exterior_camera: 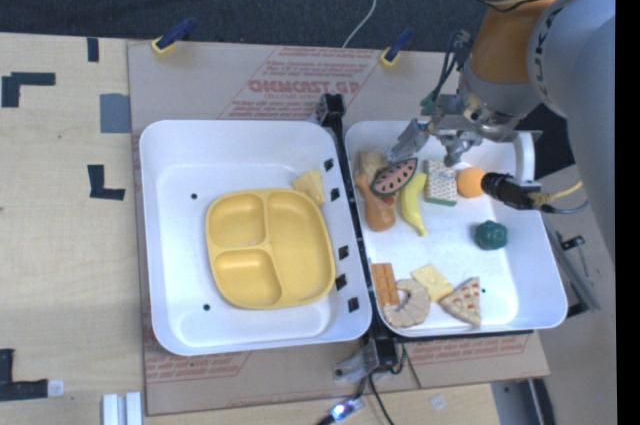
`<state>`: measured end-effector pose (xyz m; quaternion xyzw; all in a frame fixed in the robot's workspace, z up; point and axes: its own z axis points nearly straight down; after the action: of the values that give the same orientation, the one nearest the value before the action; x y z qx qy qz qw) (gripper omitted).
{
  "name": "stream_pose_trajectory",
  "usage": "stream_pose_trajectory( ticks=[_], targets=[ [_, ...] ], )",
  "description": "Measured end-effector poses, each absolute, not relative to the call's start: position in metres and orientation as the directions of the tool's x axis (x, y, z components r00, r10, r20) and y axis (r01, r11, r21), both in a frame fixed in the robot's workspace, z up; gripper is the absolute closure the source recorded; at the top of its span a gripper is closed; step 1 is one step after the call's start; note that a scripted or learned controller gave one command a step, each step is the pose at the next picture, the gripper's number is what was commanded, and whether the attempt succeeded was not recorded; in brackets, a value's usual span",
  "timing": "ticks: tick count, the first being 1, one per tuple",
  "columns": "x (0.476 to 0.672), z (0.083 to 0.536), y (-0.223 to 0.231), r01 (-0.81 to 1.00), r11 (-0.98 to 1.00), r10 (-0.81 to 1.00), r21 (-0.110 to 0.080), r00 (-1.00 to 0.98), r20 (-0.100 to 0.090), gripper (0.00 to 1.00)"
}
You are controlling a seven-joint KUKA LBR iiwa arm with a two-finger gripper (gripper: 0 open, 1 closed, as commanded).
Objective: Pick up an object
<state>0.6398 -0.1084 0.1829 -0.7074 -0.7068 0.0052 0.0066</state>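
The gripper (428, 149), its fingers spread apart and empty, is being held over the right bin's (520, 311) far-left part, with the watermelon slice (393, 177) lying just near-left of it.

In the right bin (530, 288), toys crowd the 9 to 11 o'clock side: watermelon slice (393, 177), banana (413, 204), sandwich (440, 184) and orange (469, 182) packed close. Another cluster lies at 7 o'clock: bagel (406, 304), pizza slice (464, 301). Bare floor lies around the green ball (490, 234), toward 3 to 5 o'clock
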Motion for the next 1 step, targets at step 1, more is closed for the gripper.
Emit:
stream_pose_trajectory(
  ticks=[1],
  targets=[
    [0.643, 0.1925, -0.1082, 1.0, 0.002, 1.0, -0.002, -0.002, 0.001, 0.0]
  ],
)
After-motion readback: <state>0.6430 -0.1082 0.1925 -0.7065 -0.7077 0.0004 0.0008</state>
